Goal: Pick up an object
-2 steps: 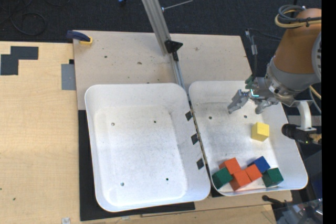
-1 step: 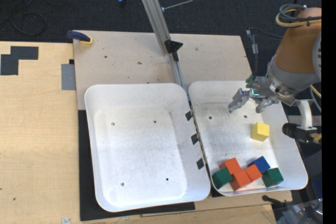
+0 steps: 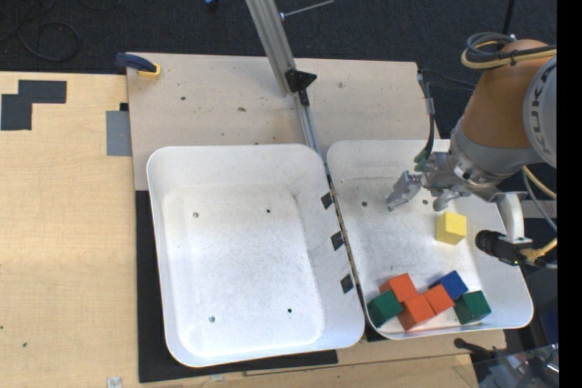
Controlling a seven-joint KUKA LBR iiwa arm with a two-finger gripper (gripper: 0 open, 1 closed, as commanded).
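Lying nearest the camera, in the right bin's front corner, a cluster of small blocks sits packed together: two orange blocks, two green blocks and a blue block, touching one another. They look light, rigid and smooth-faced, likely easy to pinch across flat sides, though crowding leaves little finger room. Just behind the cluster, the yellow block stands alone and seems the easier target, taken across two opposite faces. Beyond it, the hand hangs low over the bin floor, fingers spread apart and gripping nothing, wrist angled toward the divider, the grey-and-orange arm bending in from the right.
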